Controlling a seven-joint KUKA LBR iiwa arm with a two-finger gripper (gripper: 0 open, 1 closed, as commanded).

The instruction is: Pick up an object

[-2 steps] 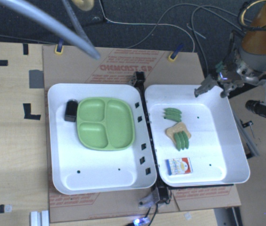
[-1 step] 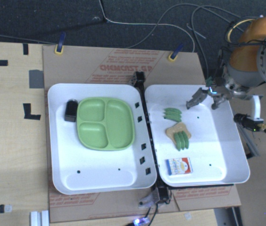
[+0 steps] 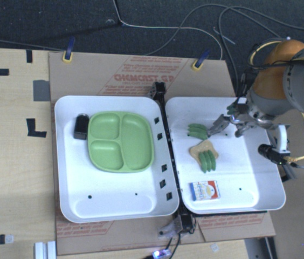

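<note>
My gripper [image 3: 227, 130] hangs over the right bin [image 3: 260, 196], near its far right part. Its two fingers stand spread apart, open, with nothing between them. One fingertip [image 3: 215, 128] points left toward a small green ridged object [image 3: 197, 130], a short gap away. Just below that lies a tan piece [image 3: 199, 149] with a green ridged object [image 3: 208, 161] resting on it. A small white, red and blue box [image 3: 204, 190] lies flat near the bin's front edge.
The left bin [image 3: 109, 204] holds a green divided plate [image 3: 122, 141] and a small black block [image 3: 81, 126] beside its left edge. A black divider [image 3: 165, 161] runs between the bins. Cables trail behind the bench and beside the arm [image 3: 278, 80].
</note>
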